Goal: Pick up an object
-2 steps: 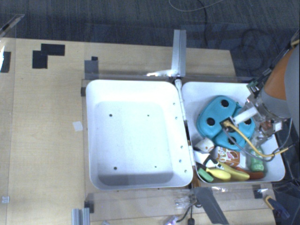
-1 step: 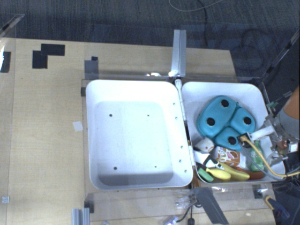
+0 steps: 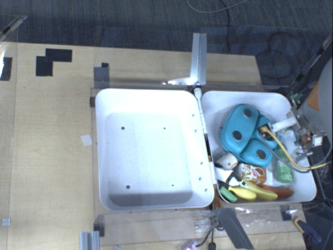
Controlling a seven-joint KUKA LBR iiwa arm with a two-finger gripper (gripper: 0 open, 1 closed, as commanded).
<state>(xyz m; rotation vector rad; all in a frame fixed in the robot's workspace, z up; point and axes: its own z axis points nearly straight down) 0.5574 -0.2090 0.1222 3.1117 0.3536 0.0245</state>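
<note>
The claw [image 3: 304, 139] sits low over the right edge of the right bin [image 3: 244, 97], beside a large teal plastic toy [image 3: 244, 134] — whether it grips anything cannot be told. Below the toy, along the bin's near wall, lie a yellow banana [image 3: 250, 193], a small printed packet [image 3: 254, 173] and a green bottle [image 3: 283, 172]. The left bin [image 3: 104, 155] stands just beside it on the worktop [image 3: 47, 155].
</note>
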